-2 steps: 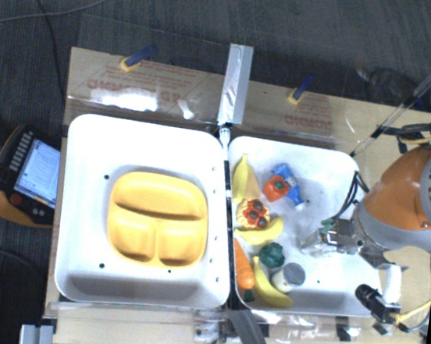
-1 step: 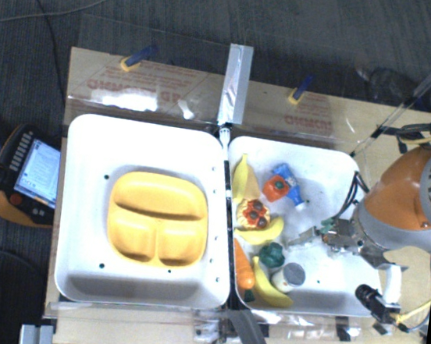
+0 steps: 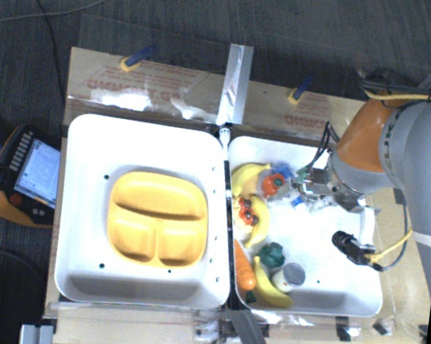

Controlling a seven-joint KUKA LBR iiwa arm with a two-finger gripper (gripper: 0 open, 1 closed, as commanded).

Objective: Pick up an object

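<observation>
A: Is anything picked yet?
B: No. The toys [image 3: 259, 232] lie at the left side of the right bin [image 3: 341, 298]. The gripper [image 3: 308, 189] is near them; its grip state cannot be told.

Toy food lay crowded along the right bin's [image 3: 356, 300] left side: two bananas [image 3: 247, 181] [image 3: 269, 289], a carrot [image 3: 244, 271], a green vegetable [image 3: 271, 254], a tomato [image 3: 271, 184], and a small grey can [image 3: 292, 275].
</observation>
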